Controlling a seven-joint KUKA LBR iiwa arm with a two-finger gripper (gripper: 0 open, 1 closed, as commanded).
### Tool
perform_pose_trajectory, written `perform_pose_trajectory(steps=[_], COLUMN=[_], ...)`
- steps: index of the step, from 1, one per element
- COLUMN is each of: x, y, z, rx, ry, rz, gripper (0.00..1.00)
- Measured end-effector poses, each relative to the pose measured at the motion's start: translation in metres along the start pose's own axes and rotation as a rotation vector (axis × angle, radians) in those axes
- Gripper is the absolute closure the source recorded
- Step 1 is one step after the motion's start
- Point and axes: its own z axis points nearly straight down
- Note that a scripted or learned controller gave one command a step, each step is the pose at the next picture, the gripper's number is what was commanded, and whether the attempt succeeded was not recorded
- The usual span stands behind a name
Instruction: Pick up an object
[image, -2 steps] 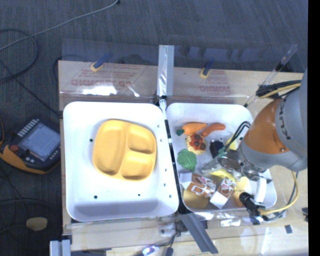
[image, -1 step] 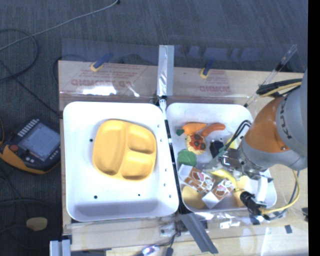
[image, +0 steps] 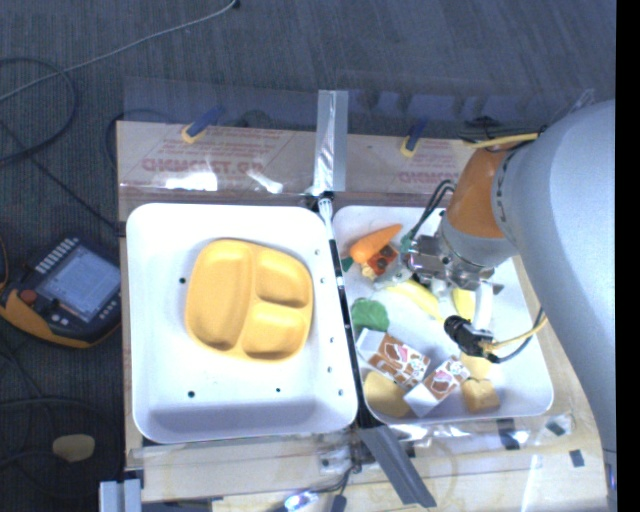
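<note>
Grey arm (image: 580, 250) bulk looms closest, reaching into the right bin (image: 535, 400) from the right. Its gripper (image: 450, 262) hangs low over the toys there, just beside a banana (image: 418, 298) and an orange carrot (image: 375, 243); whether it is open or closed I cannot tell. Nearby lie a green piece (image: 370, 316), two small cartons (image: 400, 362) and yellowish lumps (image: 384, 395). The left bin (image: 160, 400) holds a yellow tray (image: 250, 298). Crowding is the risk: a descent could nudge neighbours aside, or pinch two toys and drop both.
</note>
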Motion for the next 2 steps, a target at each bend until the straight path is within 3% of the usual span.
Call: perform_pose_trajectory(steps=[1,2], x=[0.049,0.035], y=[0.061,0.063], z=[-0.093,-0.092], rx=[0.014,0.015], ry=[-0.004,-0.002], rz=[0.178,-0.033], gripper=[1.00,1.00])
